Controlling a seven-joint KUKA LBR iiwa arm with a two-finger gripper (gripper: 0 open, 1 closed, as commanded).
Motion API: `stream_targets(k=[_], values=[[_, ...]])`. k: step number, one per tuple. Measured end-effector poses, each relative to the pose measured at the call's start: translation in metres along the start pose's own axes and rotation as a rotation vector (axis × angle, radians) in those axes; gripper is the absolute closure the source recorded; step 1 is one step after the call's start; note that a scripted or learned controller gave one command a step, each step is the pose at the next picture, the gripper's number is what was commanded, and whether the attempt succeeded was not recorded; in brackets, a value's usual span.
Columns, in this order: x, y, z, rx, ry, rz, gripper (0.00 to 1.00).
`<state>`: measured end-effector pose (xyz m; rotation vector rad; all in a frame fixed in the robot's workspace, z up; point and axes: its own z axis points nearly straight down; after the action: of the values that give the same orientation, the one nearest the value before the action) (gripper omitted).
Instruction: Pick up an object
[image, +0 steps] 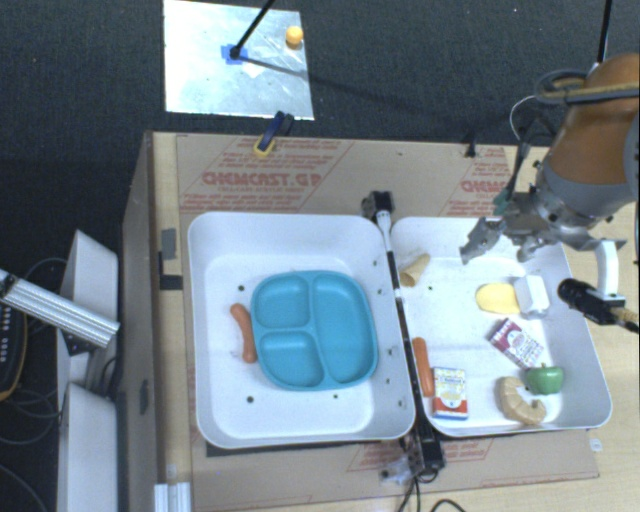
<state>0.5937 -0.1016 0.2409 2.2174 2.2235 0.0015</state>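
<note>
Board under the bins (262, 178) carries red lettering reading "CHEMCAST GP". The gripper (497, 237) hovers above the right bin's (590, 400) upper area (finger spread cannot be told), grasping nothing visible. The yellow object (496, 297) lies below it; small carton (449, 391) print is illegible.

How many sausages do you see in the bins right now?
2. One sausage lies in the left bin, left of the blue tray; the other sausage lies along the right bin's left edge.

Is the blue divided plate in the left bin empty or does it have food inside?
Empty: all compartments of the blue plate show bare blue; the sausage lies beside it.
</note>
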Motion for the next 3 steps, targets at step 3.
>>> stream_targets(k=[3], values=[[-0.023, 0.034, 0.156, -0.002, 0.001, -0.002, 0.0]])
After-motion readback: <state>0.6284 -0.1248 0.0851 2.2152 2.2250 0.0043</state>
